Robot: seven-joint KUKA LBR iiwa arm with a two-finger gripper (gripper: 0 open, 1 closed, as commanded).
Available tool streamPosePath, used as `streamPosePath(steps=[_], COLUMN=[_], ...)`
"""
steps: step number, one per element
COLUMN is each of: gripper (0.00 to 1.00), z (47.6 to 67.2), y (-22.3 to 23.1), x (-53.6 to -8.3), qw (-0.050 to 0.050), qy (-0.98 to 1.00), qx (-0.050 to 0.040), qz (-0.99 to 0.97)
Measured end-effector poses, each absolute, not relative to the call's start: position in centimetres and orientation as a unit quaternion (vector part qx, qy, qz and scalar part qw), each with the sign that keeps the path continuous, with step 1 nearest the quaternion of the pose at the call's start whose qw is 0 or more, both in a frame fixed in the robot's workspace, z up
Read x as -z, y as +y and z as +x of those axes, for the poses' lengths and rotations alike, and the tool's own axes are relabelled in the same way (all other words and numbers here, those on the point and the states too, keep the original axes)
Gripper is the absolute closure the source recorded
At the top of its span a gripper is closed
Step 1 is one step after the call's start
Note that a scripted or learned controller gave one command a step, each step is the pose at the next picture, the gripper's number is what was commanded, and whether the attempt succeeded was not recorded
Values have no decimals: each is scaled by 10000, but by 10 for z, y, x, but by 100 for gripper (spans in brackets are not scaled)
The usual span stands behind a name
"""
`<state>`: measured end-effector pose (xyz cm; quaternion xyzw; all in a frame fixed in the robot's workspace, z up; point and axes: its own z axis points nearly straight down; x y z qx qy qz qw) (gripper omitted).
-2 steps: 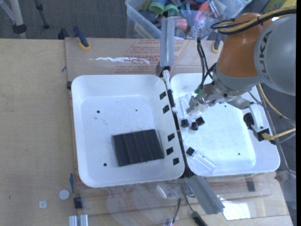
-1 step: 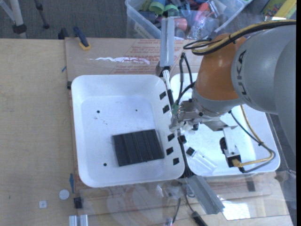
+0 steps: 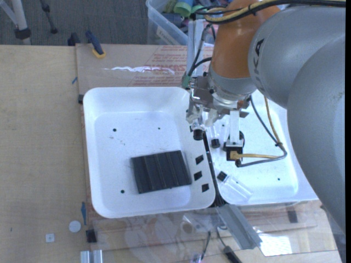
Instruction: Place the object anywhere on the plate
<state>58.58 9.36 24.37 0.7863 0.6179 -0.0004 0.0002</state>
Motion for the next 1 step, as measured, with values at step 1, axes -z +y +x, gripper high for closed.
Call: streamPosePath(steps=[1], gripper=[100], z=[577], y=[89], x=[-193], qw=[-14], qy=[5341], qx=[27], qz=[8454])
